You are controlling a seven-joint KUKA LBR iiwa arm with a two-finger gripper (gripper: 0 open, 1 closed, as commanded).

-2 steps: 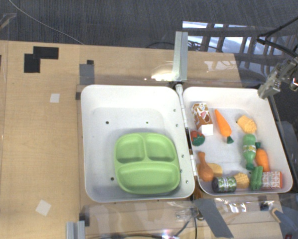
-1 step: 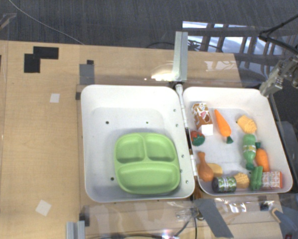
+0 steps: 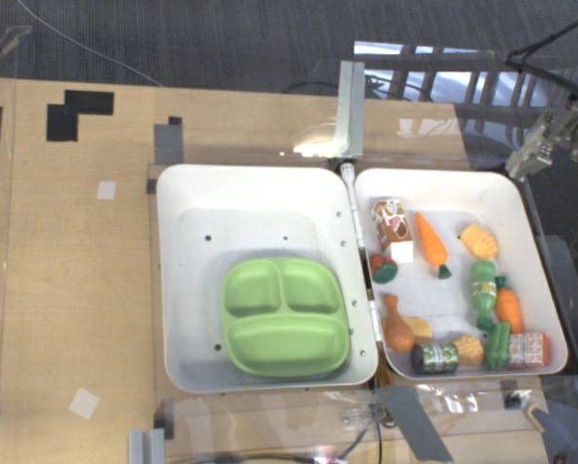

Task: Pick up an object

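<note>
The right bin (image 3: 517, 199) holds several toy foods. An orange carrot (image 3: 430, 241) lies near its middle, beside a brown-patterned carton (image 3: 391, 222) and a small white cube (image 3: 401, 252). A yellow corn piece (image 3: 478, 242), a green bottle (image 3: 481, 288) and an orange item (image 3: 507, 307) lie along the right side. Near the front are a drumstick (image 3: 397, 327), a dark can (image 3: 435, 357) and a red box (image 3: 527, 349). My gripper (image 3: 540, 148) hangs above the bin's far right corner, well clear of every toy.
The left bin (image 3: 192, 211) carries a green divided plate (image 3: 284, 315) in its front half. A metal post (image 3: 351, 109) rises behind the seam between the bins. Wooden bench surface (image 3: 67, 288) stretches to the left.
</note>
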